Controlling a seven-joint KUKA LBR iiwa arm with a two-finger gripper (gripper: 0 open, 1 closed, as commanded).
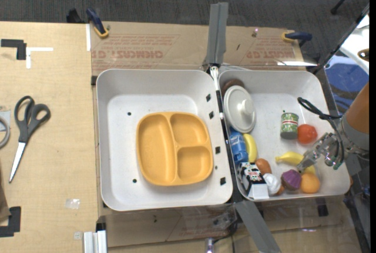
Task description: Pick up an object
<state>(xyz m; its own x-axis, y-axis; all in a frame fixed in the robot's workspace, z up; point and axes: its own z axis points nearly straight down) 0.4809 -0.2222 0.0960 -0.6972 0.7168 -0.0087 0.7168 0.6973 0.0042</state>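
The right bin (317,90) holds several small objects. A silver lid (239,108) lies at its left, with a green can (288,124) and a red tomato (306,134) in the middle. Nearer the front are a yellow banana (289,158), a purple piece (291,179) and an orange fruit (311,183). My gripper (317,157) reaches in from the right and hangs low over the bin's front right part, just right of the banana and above the orange fruit. I see nothing held in it.
A yellow divided plate (174,147) lies in the left bin (117,128). A blue packet (237,147), a yellow piece (251,146) and a black-and-white item (252,174) crowd the right bin's left wall. Scissors (24,128) lie on the bench at far left.
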